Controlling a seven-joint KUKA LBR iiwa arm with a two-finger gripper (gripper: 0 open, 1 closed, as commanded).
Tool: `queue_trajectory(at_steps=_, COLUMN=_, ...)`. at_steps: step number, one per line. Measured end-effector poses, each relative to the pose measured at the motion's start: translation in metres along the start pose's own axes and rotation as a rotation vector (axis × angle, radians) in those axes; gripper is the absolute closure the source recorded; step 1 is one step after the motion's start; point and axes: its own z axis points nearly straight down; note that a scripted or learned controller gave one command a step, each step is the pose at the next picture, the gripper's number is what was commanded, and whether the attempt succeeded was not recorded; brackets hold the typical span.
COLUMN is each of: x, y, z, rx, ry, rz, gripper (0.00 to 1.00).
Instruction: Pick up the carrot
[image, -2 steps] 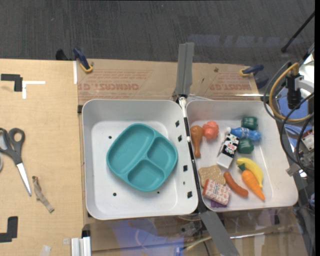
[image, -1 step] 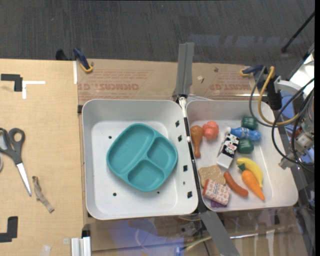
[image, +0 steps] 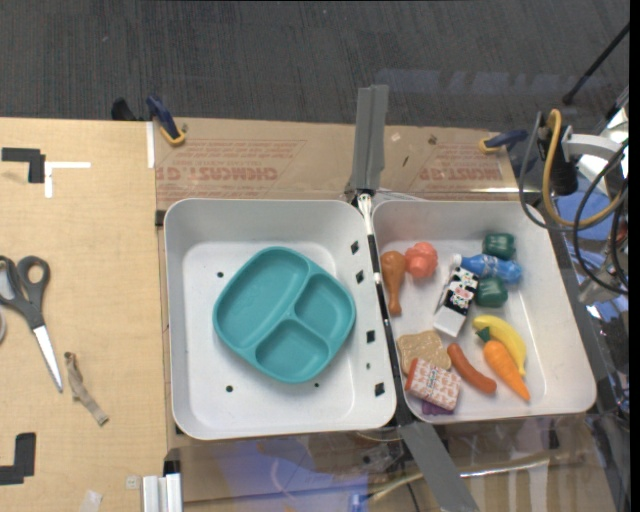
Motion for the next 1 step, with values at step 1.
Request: queue_trajectory(at_steps=1, x=-0.0124, y=0.0151, z=-0.0120, rx=0.000, ry=0.001, rz=-0.245, gripper=1.00)
